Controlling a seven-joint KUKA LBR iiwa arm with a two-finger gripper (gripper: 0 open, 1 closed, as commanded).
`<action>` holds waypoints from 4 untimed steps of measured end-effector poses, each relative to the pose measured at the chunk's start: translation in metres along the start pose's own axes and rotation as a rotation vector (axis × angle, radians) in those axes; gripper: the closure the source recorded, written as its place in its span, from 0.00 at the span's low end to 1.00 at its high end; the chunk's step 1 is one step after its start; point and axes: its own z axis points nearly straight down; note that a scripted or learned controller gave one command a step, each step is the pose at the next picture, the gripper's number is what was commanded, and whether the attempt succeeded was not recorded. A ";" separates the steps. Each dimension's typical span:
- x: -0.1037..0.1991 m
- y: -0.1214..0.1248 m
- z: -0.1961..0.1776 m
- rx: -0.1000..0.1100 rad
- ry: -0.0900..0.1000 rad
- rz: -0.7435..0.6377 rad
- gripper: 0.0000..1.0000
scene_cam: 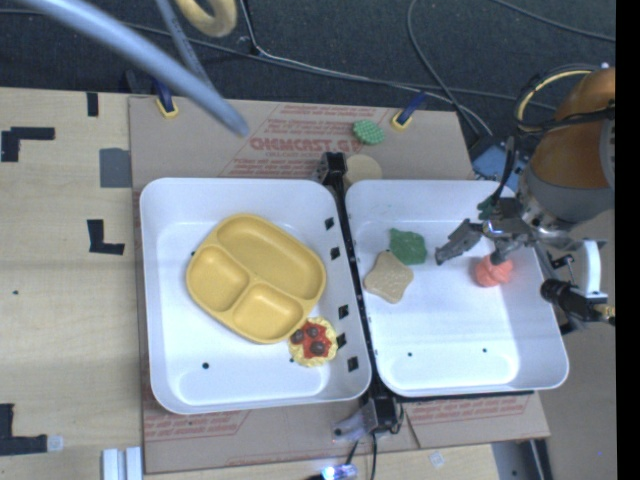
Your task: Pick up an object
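Right white bin (450, 368): arm low from right, pincer (478, 250) spread beside red object (491, 272), grasping nothing.

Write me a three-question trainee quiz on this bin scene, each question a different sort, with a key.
1. True or false: the yellow divided plate lies in the right bin.
2. Multiple choice: which item lies nearest the gripper? A) the green piece B) the orange-red piece C) the small pizza toy
3. Fill in: the tan piece lies in the ____ bin.

Key: 1 false, it lies in the left bin; 2 B; 3 right.
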 end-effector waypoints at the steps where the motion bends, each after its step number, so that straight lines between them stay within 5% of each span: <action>1: 0.001 0.003 -0.009 -0.014 -0.002 -0.004 0.00; 3: 0.000 -0.002 0.107 -0.011 -0.003 -0.004 0.00; 4: 0.001 -0.002 0.095 -0.013 -0.001 -0.006 1.00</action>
